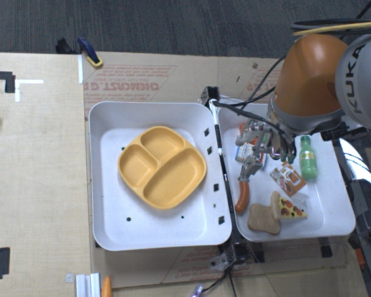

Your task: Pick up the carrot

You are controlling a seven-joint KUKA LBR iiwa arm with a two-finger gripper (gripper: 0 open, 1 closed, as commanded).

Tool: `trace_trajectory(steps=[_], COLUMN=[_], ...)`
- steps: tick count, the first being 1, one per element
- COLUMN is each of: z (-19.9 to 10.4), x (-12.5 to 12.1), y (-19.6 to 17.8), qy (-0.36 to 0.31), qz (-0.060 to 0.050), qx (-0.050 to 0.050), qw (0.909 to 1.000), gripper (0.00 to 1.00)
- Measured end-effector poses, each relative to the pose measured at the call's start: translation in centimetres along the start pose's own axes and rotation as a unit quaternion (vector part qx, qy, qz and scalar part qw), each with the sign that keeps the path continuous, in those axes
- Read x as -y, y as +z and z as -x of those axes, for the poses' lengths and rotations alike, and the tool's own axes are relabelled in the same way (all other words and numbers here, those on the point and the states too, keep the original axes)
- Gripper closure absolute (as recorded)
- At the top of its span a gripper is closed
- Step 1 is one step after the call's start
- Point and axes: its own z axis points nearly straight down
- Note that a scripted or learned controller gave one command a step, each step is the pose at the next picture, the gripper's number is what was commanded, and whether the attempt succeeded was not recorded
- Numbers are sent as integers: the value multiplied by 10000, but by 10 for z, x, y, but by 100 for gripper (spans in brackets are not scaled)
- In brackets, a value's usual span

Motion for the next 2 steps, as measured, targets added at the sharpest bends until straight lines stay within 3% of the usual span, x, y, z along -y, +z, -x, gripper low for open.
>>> trace_trajectory(steps=[1,2], z=[-52,-73], x=[-61,-161], y=[0,100], qy=[-63,-1371], qz=[-1,1], qx=[-8,-10], qw=[10000,9906], gripper=[0,0])
